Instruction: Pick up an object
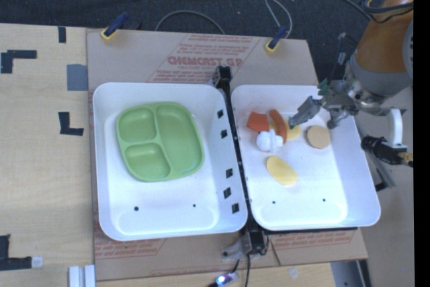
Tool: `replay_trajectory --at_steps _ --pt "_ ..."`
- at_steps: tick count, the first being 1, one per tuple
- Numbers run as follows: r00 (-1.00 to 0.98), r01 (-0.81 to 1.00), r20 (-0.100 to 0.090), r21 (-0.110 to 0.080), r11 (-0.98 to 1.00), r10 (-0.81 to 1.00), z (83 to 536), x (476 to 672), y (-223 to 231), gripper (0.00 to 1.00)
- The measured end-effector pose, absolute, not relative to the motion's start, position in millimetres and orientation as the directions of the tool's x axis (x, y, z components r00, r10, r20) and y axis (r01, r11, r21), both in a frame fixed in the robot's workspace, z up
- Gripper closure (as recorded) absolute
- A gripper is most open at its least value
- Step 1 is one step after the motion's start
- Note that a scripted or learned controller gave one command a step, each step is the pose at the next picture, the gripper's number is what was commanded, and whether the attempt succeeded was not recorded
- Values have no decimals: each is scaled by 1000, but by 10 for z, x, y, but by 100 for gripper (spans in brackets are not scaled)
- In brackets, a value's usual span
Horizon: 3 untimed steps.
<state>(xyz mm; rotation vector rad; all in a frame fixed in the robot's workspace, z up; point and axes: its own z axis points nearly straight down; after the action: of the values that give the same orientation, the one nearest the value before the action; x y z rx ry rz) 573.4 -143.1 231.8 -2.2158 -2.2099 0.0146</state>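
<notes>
- Small toy food pieces lie in the right-hand shallow white plastic bin (pixel 349 212), gathered in its upper half, just below and to the left of the claw (pixel 314 115).
- Nearest the claw's left finger tip is a slim orange-red wedge (pixel 277 123), with a flat red-orange block (pixel 257 121) touching it on the far side from the claw.
- A round tan disc (pixel 318 137) sits just under the claw, between its two dark fingers as seen from above; it rests on the bin floor and is not pinched.
- A small white lumpy piece (pixel 269 140) lies below the wedge, and a yellow oval, lemon-like piece (pixel 281 170) lies further down from the claw, apart from the others.
- The claw's two fingers are spread, one reaching left toward the wedge, the other pointing down on the disc's right; nothing is held between them.
- The grey arm with its orange band (pixel 390 3) stands up and right of the claw.
- Well to the claw's left, the second shallow white bin (pixel 107 198) holds a light green three-compartment plastic tray (pixel 160 141).
- Both bins rest on a brown cardboard sheet (pixel 201 57) on the pale wooden table (pixel 40 178).
</notes>
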Motion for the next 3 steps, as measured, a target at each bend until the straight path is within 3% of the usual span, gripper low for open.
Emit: replay_trajectory --at_steps 1,3 --pt "-1 1000 0 -2 1 1000 2399 5758 -1424 0" --pt "-1 1000 -1 -3 1 1000 1381 5795 -1585 0"
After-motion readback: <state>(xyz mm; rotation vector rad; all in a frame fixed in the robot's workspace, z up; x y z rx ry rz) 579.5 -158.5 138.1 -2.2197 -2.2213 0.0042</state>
